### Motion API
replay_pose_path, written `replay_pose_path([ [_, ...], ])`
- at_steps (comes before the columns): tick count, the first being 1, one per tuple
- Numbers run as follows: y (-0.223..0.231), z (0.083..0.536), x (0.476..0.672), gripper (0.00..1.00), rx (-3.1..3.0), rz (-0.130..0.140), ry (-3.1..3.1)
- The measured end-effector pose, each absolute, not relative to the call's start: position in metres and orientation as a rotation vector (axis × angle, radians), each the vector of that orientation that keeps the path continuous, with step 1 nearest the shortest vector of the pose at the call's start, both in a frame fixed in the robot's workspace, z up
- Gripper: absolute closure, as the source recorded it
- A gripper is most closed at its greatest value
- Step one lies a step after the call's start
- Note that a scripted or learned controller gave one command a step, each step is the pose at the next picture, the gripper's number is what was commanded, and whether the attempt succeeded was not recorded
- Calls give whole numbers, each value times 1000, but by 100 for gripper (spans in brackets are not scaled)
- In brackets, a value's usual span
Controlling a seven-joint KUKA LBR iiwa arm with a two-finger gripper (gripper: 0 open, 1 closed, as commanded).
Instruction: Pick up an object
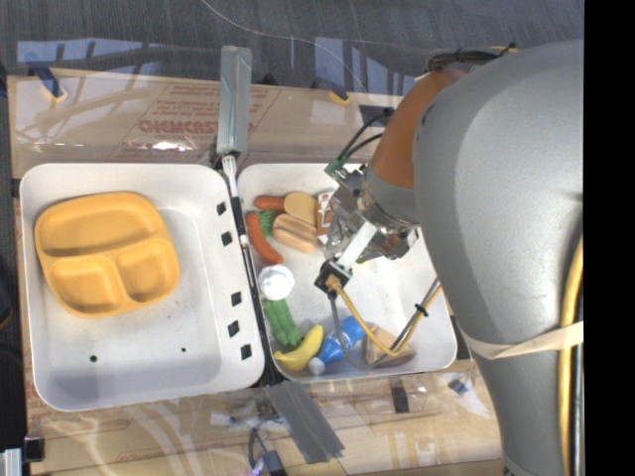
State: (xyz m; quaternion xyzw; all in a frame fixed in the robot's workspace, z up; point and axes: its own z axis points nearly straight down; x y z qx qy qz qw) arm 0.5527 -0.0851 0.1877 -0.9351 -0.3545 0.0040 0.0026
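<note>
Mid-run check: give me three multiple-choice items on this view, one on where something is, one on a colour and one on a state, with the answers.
1. Where does the banana lie?
A) in the left bin
B) in the right bin
C) on the bench outside the bins

2. What colour is the cup next to the banana?
A) red
B) blue
C) white

3. How does the yellow tray lie?
A) flat, hollows facing up
B) upside down
C) standing on its edge

Answers:
1 B: the banana lies in the right bin's near corner, among the other toy food.
2 B: the cup beside it is plainly blue.
3 A: the tray's three hollows face the camera.
</note>
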Motion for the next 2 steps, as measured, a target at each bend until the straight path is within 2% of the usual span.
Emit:
replay_pose_path([
  [1, -44, 187, 626, 100, -3069, 15, -660],
  [2, -71, 187, 569, 100, -3120, 20, -333],
])
